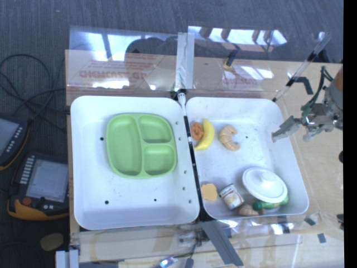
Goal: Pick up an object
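The right bin (279,113) holds several small items. A yellow banana (205,135) lies by its left wall, touching an orange fruit (196,130). A tan croissant (229,137) lies to the right of the banana. Near the front are a white lidded bowl (264,184), a small can (230,196), a yellow round piece (209,191), a brown piece (248,209) and a green piece (273,204). My gripper (297,132) hangs over the bin's right rim, open, with nothing between its fingers. It is well right of the croissant and above the bowl in the view.
The left bin (83,166) holds a green divided plate (141,144). A clear plastic wall (184,60) stands behind both bins. Cables and a pendant (39,183) lie on the floor to the left.
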Tool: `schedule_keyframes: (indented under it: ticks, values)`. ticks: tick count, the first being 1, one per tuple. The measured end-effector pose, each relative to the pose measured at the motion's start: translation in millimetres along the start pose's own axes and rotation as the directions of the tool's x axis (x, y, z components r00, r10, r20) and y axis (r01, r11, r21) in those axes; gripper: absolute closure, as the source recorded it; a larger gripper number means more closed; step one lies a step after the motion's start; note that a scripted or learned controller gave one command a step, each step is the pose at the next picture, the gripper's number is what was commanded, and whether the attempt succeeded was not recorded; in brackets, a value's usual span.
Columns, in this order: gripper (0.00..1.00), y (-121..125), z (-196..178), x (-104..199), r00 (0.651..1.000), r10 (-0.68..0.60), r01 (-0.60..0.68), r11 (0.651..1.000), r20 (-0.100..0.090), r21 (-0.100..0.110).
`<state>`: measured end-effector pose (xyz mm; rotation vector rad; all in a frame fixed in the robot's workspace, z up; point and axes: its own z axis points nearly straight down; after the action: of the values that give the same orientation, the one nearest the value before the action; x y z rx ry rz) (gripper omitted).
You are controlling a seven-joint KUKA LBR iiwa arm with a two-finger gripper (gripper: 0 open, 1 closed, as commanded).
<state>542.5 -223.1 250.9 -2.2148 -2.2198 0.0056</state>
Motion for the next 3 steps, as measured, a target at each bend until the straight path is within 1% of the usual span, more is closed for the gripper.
schedule_keyframes:
  ticks: [1, 2, 3]
  values:
    - [0.0, 92.9, 50.6, 6.2, 0.998, -0.06, 0.06, 0.998, 0.004, 0.002]
    - [1.0, 93.7, 45.2, 5.7, 0.998, -0.061, 0.061, 0.998, 0.009, 0.007]
    - [0.0, 93.7, 45.2, 5.5, 0.998, -0.061, 0.061, 0.998, 0.01, 0.008]
